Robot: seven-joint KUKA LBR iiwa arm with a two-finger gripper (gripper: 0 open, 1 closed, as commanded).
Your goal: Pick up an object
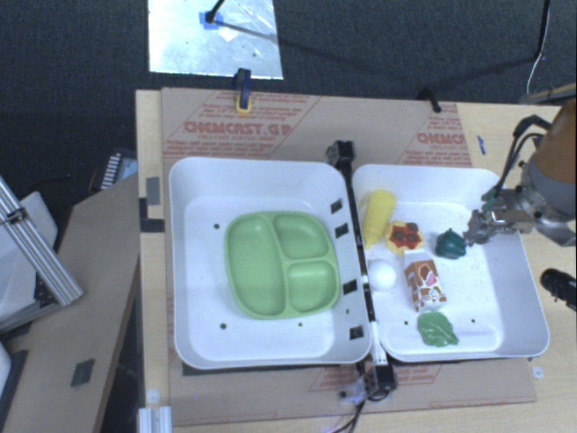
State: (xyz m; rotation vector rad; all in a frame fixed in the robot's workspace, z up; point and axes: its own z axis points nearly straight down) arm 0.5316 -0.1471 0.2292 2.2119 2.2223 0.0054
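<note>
The right bin (518, 332) holds several small objects: a yellow corn-like piece (377, 213), a red and orange piece (405, 236), a dark teal piece (450, 244), a white ball (383, 275), a small printed carton (424, 282) and a green leafy piece (437, 329). My gripper (478, 226) hangs over the right side of that bin, just right of the teal piece. Nothing shows between its fingers.
The left bin (194, 332) carries a green divided plate (279, 264). A black divider (353, 242) runs between the bins. The arm (554, 183) comes in from the right edge. A yellow clamp (243, 93) sits behind the bins.
</note>
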